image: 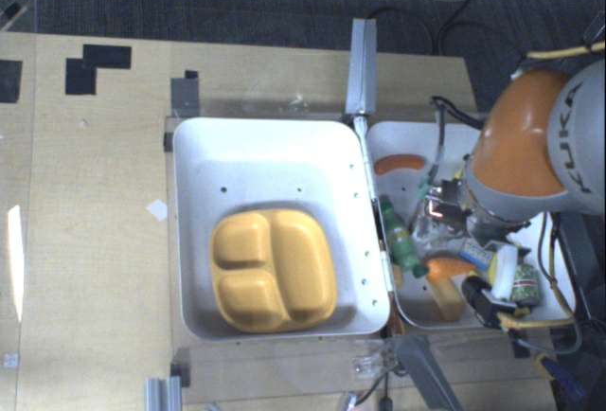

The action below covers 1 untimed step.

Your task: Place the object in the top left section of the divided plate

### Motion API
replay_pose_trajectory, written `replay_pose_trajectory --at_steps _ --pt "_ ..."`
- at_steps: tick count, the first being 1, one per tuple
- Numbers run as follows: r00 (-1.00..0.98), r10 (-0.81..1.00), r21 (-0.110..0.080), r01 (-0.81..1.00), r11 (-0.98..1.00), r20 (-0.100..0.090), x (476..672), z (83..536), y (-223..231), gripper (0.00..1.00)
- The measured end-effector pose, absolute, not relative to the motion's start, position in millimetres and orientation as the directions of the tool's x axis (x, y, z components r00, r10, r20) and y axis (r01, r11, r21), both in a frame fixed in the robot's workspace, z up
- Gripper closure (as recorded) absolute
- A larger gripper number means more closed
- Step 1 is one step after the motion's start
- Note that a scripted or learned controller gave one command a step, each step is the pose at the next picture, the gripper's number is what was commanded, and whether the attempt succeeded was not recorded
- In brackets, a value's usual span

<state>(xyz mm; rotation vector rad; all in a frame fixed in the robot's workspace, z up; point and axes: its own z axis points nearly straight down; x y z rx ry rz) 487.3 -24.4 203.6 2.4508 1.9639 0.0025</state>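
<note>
1. The arm (540,139) is reaching down into the right bin (409,142), so the step in hand looks like the pick, not the placing; the gripper (437,215) is hanging low over a cluttered heap of items.
2. The task's object is not settled yet, as far as I can judge: candidates are lying in the right bin, among them a green bottle (398,239), an orange piece (449,269) and a red-orange item (400,164) near the bin's far wall (the clutter is too dense to name more with confidence).
3. The gripper itself is blurring into glare and wiring, so I cannot tell how it is set or whether anything is sitting in it.
4. The divided plate (273,269), yellow, is sitting in the left bin (265,149), toward its near side, with all three sections bare; its top left section (240,241) is the smaller compartment on the far left.
5. The next move is likely calling for a secure grasp, a lift clear of the wall between the bins, then a carry leftward to that section.
</note>
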Motion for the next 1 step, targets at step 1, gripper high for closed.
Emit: replay_pose_trajectory --at_steps 1 --pt "0.207 0.978 0.001 0.978 -0.207 0.001 487.1 183.9 81.7 1.0"
